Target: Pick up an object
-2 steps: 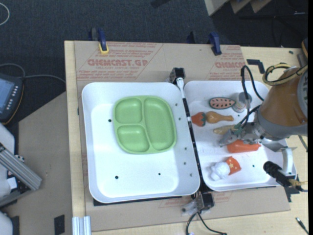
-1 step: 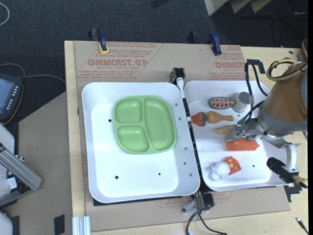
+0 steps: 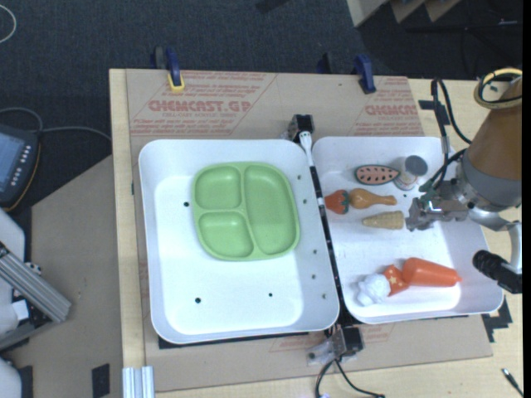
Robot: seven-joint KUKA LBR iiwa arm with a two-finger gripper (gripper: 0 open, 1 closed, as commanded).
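Dark carpet surrounds the worktop [image 3: 133, 222], a pale board clamped at its far edge by two blue clamps [image 3: 174, 66], with red lettering printed along that edge. Two shallow white bins sit side by side on it, touching along a black seam down the middle. Most of the left bin [image 3: 166, 297] is bare white floor; a green divided plate [image 3: 246, 211] lies toward its far side, well apart from the walls. The right bin [image 3: 348, 160] is more crowded, with open floor mainly in a strip across its middle and at its near left corner.

From the right comes the arm [image 3: 498, 152], orange above grey, its wrist over the right bin's right edge. Its gripper [image 3: 419, 214] sits low, just beside the blunt end of a tan cone-shaped piece [image 3: 383, 220]; whether the fingers are apart or together cannot be told.

Beyond the cone lie a yellow-orange toy with a red end [image 3: 358, 199], a watermelon slice [image 3: 375, 173] and a small grey can [image 3: 413, 169], all close together near the far wall. Toward the near wall rests an orange-red carrot-like toy [image 3: 423, 274], touching a white crumpled lump [image 3: 373, 288] at its left.
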